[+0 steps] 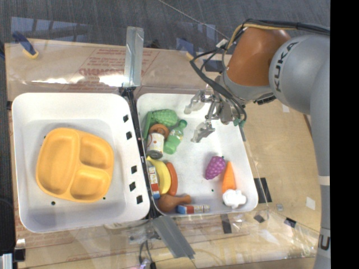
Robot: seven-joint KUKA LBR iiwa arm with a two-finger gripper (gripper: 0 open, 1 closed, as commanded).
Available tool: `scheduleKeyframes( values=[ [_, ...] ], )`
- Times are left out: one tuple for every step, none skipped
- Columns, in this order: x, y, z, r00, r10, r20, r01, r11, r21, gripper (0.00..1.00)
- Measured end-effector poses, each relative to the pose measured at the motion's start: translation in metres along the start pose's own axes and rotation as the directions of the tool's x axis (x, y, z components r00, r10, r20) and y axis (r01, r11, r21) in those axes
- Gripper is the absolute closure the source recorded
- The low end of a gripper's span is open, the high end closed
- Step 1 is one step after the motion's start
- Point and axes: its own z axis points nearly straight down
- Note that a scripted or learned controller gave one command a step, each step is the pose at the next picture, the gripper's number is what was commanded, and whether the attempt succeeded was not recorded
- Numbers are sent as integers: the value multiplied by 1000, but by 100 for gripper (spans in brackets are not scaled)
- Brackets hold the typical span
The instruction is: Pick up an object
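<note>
Camera view looks down on a bench [280, 150] carrying two shallow white bins side by side. Left bin [33, 217] holds a yellow divided tray [74, 164] lying flat near its middle. Right bin [247, 178] holds the loose objects: a green leafy toy [161, 117] at the upper left, a small jar with a red label [156, 142] just below it, and a green bottle [174, 137] tilted beside the jar. Lower along the left wall lie a banana [162, 175] and a reddish sausage-shaped piece [172, 178] touching it, then a brown drumstick-like piece [171, 201] and a small tube [193, 208] at the bottom edge. Toward the right side sit a purple bunch of grapes [215, 167], an orange carrot [228, 176] just beside it, and a white lumpy piece [234, 198] at the carrot's lower end. Reaching in from the right, the grey arm [300, 66] with its orange band places the end effector [208, 116] over the upper middle of the right bin, above bare floor, near the green bottle yet apart from it. Its metal fingers [203, 132] stand spread, with nothing between them.
</note>
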Motion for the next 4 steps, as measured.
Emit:
scheduleKeyframes(
  values=[
    [46, -41, 17, 997, -81, -10, 81, 997, 0, 0],
    [104, -39, 63, 992, 122, -7, -122, 992, 0, 0],
    [155, -41, 63, 983, 181, -4, -181, 983, 1, 0],
    [152, -39, 51, 985, 172, 1, -172, 985, 1, 100]
  ],
)
